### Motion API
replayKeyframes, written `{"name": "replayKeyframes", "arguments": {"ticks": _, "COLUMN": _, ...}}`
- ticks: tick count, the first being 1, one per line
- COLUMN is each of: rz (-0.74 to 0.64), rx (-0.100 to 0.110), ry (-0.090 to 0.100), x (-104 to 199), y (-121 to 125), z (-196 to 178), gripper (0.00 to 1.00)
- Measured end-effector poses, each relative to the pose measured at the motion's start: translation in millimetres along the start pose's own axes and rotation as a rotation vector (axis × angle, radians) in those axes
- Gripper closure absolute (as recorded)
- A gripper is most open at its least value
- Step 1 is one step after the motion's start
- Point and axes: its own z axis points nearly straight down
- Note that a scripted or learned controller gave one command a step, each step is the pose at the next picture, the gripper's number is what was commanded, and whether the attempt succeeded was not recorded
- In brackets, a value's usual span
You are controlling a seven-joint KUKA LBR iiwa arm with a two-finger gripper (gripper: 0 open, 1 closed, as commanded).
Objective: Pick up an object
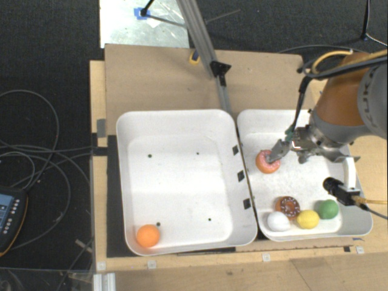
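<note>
In the right bin point(254, 126) a pink frosted doughnut point(267, 162) lies toward the left side. My gripper point(288, 156) hangs low over the bin, just right of the doughnut. It is open, and its left finger point(276, 153) touches the doughnut's upper right edge. The other finger stands further right over bare bin floor, so nothing sits between the two. Along the near wall of this bin lie a chocolate sprinkled doughnut point(288, 206), a white ball point(278, 221), a yellow fruit point(308, 219) and a green fruit point(328, 209).
The left bin point(182, 162) holds an orange ball point(148, 236) in its near left corner. A grey pole point(203, 35) slants across the back of the bench to the bins' shared corner. Cables lie on the floor at left.
</note>
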Motion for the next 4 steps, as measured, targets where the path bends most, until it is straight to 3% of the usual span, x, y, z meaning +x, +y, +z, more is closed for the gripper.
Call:
{"name": "replayKeyframes", "arguments": {"ticks": 1, "rz": 0.0, "rx": -0.004, "ry": -0.004, "x": 7.4, "y": 0.4, "z": 47.2, "gripper": 0.0}}
{"name": "replayKeyframes", "arguments": {"ticks": 2, "rz": 0.002, "rx": -0.007, "ry": -0.003, "x": 7.2, "y": 1.3, "z": 34.4, "gripper": 1.0}}
{"name": "replayKeyframes", "arguments": {"ticks": 4, "rz": -0.005, "rx": -0.012, "ry": -0.002, "x": 12.3, "y": 10.9, "z": -71.2, "gripper": 1.0}}
